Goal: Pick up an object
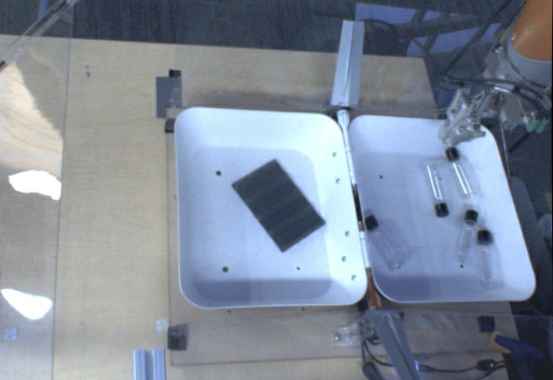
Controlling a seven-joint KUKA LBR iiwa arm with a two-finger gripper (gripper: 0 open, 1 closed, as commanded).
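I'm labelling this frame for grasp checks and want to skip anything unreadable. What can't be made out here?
- Tool, camera view: small and blurred against the right bin's far rim; finger state unreadable, and so is whether it grips anything.
- Arm, camera view: cut off by the right edge.
- Clear vials, camera view: transparent on white, outlines faint; exact count uncertain.
- Dark pad in the left bin: material too coarse to tell.

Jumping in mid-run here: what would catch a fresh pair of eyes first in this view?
Most likely the dark ribbed rectangular pad, lying askew in the middle of the left bin. Next, the clear vials with black caps scattered across the right bin, and the gripper poised over that bin's far right corner.
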